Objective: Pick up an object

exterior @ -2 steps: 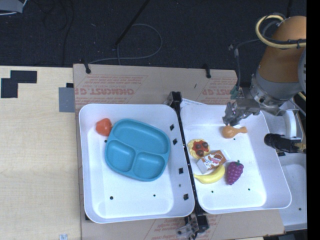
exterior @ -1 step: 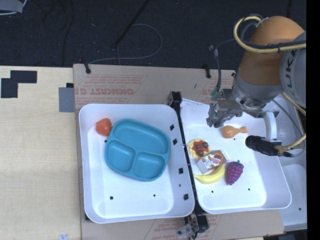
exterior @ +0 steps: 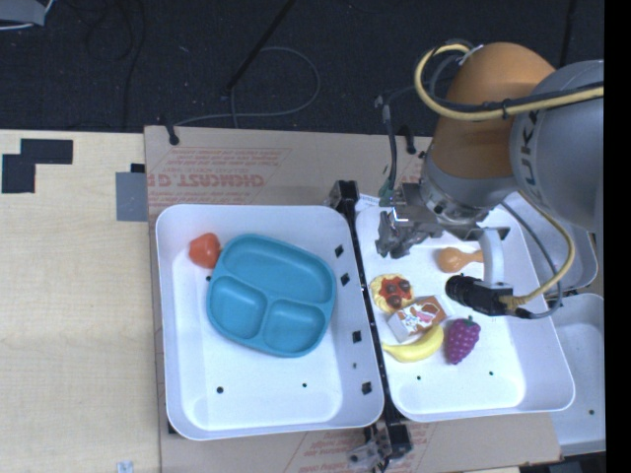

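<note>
A pale wooden surface (exterior: 69,313) is lying under a cardboard sheet (exterior: 246,170), while dark carpeted floor (exterior: 197,47) is carrying loose cables (exterior: 281,67).

Robotics laboratory test bench. Evidence: an industrial arm (exterior: 513,136) with exposed yellow cabling at upper right; two white bins (exterior: 187,402) set on a cardboard sheet (exterior: 246,170) over a pale wood bench (exterior: 69,313); loose black cables (exterior: 266,67) on dark flooring along the top; plastic toy food, including a banana (exterior: 414,346) and grapes (exterior: 460,339), at centre right.
</note>
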Robot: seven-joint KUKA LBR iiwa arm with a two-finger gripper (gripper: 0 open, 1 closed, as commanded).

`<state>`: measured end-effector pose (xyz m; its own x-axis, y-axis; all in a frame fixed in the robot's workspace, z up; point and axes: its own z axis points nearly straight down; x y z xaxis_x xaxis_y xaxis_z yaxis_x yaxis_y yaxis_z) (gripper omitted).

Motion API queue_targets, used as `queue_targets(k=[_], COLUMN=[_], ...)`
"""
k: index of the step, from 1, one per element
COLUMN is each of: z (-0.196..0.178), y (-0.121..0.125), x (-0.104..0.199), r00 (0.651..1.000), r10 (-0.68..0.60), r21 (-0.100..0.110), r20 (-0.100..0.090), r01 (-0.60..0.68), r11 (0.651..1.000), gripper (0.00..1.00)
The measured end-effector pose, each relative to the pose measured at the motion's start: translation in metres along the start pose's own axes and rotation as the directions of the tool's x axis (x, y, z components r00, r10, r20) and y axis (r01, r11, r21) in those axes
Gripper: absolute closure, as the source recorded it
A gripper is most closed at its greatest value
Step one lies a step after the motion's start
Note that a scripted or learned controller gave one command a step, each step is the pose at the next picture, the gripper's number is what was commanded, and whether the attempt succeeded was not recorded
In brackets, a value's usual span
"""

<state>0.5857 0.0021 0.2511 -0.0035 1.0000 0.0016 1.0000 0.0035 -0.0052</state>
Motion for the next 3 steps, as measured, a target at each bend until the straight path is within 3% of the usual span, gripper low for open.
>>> queue_targets(k=[1,2,3], z=[0.008,0.025,0.024], y=[-0.014,-0.005,-0.005], x=[0.050,0.103,0.101], r00=[1.000,1.000,1.000], r10=[-0.001,-0.001,0.002], r21=[0.001,-0.001,-0.002], r20=[0.000,0.001,0.002], r01=[0.001,0.001,-0.002], r11=[1.000,1.000,1.000], gripper=[1.00,1.00,0.00])
